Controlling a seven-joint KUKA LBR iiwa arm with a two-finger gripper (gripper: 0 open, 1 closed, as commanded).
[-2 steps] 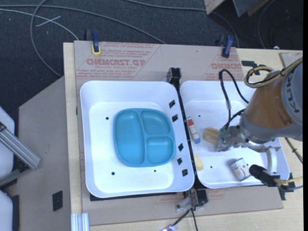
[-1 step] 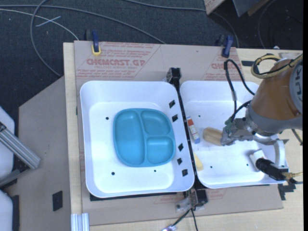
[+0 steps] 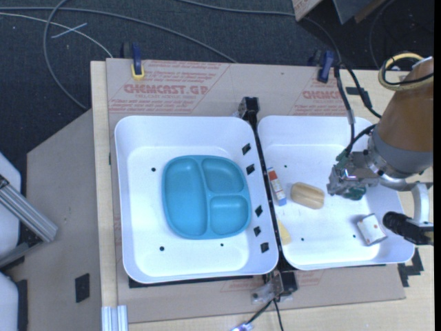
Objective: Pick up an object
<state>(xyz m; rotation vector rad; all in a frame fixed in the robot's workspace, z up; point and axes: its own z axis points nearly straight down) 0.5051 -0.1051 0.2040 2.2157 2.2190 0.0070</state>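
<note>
In the camera view, two white bins are seen side by side on a brown board; the left bin holds a blue divided plate with three compartments, lying flat near its middle; the right bin holds several small things. A tan, rounded block lies left of centre in the right bin; a narrow tube-like item with a red end lies along the bin's left wall, just beside the divider; a small yellow piece sits nearer, against the same wall, too small to be identified; a small white and grey object rests toward the near right, its shape hard to make out. The arm is seen entering from the right, its upper part cut off by the frame; the gripper is placed low over the right bin, just right of the tan block and apart from it; a green patch is seen at its tip, but whether the tip is spread or closed cannot be told, as it is blurred and partly hidden by the wrist.
</note>
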